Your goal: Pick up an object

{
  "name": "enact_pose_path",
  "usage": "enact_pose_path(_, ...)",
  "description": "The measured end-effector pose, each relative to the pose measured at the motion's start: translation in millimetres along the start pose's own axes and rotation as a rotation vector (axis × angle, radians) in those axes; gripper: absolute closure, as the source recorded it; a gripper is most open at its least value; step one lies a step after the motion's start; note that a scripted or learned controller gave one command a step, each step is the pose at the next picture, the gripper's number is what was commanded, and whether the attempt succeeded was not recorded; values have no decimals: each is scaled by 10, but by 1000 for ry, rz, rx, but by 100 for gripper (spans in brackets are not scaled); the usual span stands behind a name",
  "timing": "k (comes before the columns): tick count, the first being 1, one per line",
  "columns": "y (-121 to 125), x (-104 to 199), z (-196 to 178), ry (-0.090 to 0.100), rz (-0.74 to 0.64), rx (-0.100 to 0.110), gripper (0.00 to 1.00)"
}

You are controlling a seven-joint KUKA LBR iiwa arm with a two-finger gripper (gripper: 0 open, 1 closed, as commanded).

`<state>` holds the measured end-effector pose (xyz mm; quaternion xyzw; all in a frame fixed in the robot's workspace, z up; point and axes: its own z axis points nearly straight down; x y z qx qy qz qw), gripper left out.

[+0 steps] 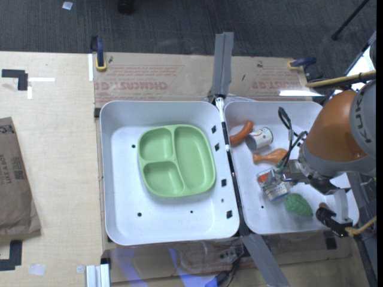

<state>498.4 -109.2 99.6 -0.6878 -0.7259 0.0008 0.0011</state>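
Small can (276,190) in right bin (254,217), directly under pincer (280,177), grip state unclear

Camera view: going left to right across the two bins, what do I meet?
Green divided plate in the left bin → orange hot dog → small white cup → green leafy item → the arm's orange band.

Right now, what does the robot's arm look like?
The arm is big and rounded, with a bright orange band and grey metal parts. Thin black cables loop beside it. Its gripper is small, dark and silvery.
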Motion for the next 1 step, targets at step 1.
enact_pose_path(1,529,244,-912,-2,310,0,100)
